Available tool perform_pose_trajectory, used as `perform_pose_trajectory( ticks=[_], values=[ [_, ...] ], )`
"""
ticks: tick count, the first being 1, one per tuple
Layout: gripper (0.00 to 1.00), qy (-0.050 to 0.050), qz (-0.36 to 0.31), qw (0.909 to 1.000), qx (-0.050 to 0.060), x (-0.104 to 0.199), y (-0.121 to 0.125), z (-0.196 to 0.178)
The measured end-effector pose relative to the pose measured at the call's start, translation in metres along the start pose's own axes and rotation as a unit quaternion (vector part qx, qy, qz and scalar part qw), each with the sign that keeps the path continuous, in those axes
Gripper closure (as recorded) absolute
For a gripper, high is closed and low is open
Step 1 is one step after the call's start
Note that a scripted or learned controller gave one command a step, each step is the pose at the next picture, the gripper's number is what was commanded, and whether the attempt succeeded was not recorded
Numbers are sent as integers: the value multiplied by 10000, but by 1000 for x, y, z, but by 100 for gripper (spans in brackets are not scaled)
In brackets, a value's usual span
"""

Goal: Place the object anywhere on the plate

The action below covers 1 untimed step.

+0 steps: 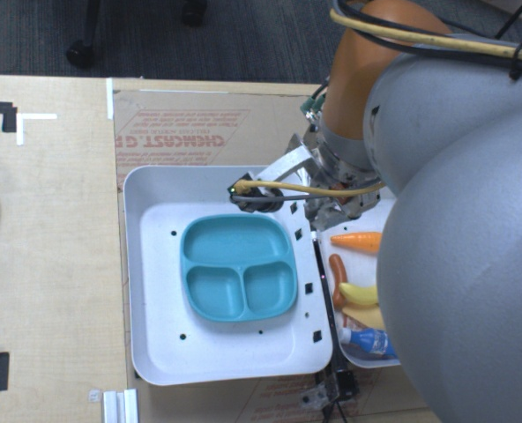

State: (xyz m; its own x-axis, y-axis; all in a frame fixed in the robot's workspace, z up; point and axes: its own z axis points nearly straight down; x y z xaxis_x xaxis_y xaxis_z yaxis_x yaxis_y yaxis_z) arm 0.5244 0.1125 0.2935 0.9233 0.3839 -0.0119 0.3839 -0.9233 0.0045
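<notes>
The gripper (329, 208) hangs over the wall between the two bins, and from here I cannot tell whether it grasps anything. Just beside it, nearer me, lie a carrot (358, 241), a sausage (337, 271) and a banana (358, 295). The teal plate (239, 267) sits off to its other side, apart from it.

The arm (455, 192) is a bulky, smooth shell of matte light grey, rounded like a barrel. Above the wrist sits an orange band (367, 69), glossy and domed. A yellow cable (437, 40) paired with a black one runs across its top. The wrist (340, 161) narrows to a grey ring with silver metal plates. The gripper (318, 208) beneath is dark, its detail lost in shadow.
</notes>
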Motion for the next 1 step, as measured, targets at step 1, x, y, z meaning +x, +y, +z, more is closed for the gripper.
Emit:
perform_pose_trajectory(
  ticks=[1],
  values=[
    [0,-1,3,10000,-1,0,0,0]
  ],
)
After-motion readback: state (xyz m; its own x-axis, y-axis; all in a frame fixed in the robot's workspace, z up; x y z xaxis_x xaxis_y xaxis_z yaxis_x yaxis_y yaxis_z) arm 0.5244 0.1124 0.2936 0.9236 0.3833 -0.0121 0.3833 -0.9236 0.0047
